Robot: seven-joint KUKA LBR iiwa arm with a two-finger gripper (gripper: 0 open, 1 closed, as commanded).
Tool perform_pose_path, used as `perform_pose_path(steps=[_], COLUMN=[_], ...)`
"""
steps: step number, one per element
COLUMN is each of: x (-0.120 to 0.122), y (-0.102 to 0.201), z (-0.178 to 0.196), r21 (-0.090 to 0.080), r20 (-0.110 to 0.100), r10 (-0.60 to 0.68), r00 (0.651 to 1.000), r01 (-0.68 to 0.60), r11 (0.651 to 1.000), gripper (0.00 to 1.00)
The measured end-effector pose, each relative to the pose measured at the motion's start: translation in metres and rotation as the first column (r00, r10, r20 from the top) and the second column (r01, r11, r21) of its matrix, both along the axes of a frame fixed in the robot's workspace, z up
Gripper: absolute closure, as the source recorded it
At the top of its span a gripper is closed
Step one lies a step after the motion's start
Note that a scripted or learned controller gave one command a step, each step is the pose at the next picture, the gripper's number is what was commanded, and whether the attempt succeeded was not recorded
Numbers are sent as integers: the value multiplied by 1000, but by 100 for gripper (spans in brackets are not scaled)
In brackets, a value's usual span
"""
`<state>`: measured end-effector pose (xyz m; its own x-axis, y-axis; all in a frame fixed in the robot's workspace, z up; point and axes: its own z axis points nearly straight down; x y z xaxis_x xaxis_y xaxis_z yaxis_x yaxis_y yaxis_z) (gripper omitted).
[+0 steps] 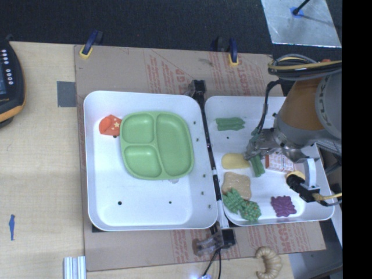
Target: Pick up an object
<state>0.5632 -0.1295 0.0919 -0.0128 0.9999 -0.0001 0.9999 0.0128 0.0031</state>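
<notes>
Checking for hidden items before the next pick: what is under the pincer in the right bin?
Under the pincer lies a dark green piece, with a yellow item beside it and a printed packet partly under the wrist. The arm covers whatever lies deeper in the right bin.

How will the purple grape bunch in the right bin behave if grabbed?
The purple grape bunch looks like small toy food, so probably light. Its bumpy, rounded surface may give the fingers an uneven hold and let it slip. It lies flat near the right bin's front wall, so it seems unlikely to roll.
</notes>
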Motion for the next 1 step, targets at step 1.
perform_pose_path(steps=[1], x=[30], y=[88], z=[107], r21=[3], r20=[7], r10=[2], r00=[1000], r01=[-2], r11=[1000], gripper=[100])
